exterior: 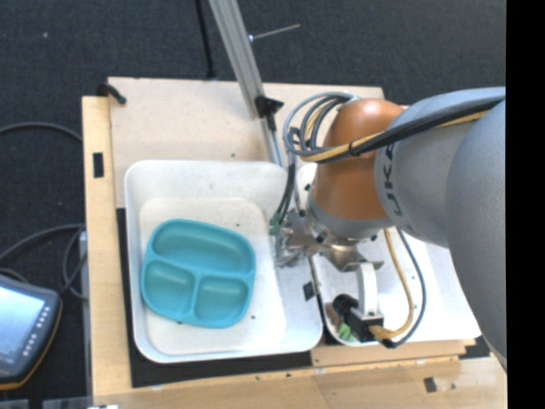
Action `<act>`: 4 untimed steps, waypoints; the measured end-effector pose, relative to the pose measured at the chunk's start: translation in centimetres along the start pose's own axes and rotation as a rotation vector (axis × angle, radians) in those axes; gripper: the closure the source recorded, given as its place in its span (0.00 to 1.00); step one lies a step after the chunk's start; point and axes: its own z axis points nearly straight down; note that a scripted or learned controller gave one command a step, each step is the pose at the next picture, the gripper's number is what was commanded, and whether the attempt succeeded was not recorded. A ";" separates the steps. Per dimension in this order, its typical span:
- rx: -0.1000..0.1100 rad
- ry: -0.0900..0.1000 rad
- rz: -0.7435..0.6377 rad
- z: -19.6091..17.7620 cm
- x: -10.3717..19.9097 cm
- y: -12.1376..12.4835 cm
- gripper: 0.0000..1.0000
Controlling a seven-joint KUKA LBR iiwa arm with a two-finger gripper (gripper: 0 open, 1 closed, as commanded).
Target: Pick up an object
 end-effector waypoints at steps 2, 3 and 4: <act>0.001 -0.004 -0.017 -12.2 -2.8 -0.2 1.00; 0.000 -0.006 -0.030 -13.3 -2.9 -0.1 1.00; -0.001 -0.008 -0.042 -14.3 -3.0 0.0 1.00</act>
